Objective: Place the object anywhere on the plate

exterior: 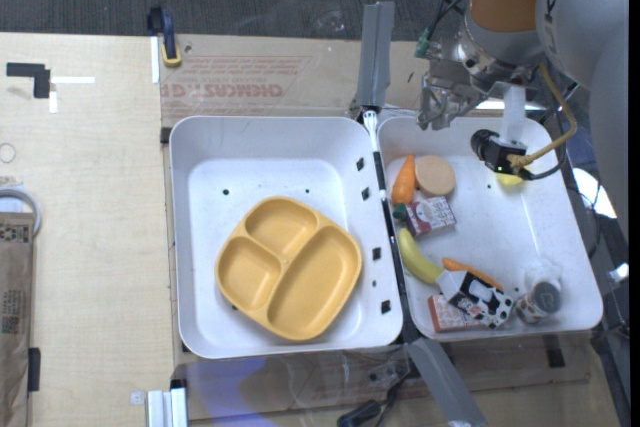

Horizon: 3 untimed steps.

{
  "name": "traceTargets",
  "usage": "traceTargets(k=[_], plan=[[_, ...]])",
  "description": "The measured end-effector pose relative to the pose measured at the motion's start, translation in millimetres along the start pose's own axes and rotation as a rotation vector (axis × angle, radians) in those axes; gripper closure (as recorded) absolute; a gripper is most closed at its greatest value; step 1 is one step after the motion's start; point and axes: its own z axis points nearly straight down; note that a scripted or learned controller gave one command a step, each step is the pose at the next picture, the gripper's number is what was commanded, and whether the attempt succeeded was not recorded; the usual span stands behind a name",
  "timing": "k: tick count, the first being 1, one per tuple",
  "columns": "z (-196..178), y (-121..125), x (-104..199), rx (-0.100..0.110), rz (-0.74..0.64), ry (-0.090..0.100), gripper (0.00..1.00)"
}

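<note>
Camera view: the gripper (440, 110) hangs over the far left corner of the right bin (575, 245), fingers slightly apart, with nothing between them and touching nothing as far as I can see. The yellow 3-section plate (290, 265) sits in the left bin (190, 215). All the objects are in the right bin: a carrot (403, 178), a round tan disc (435, 175), a banana (418, 258), a small carton (432, 214) and a cow-print box (475, 300).
</note>
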Motion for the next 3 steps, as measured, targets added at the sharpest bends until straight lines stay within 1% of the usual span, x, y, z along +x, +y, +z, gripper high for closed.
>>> traceTargets(k=[1, 2, 3], plan=[[11, 15, 46, -0.003, -0.076, 0.002, 1.0], [11, 15, 46, -0.003, -0.075, 0.002, 0.0], [48, -18, 118, -0.001, -0.231, 0.003, 0.0]])
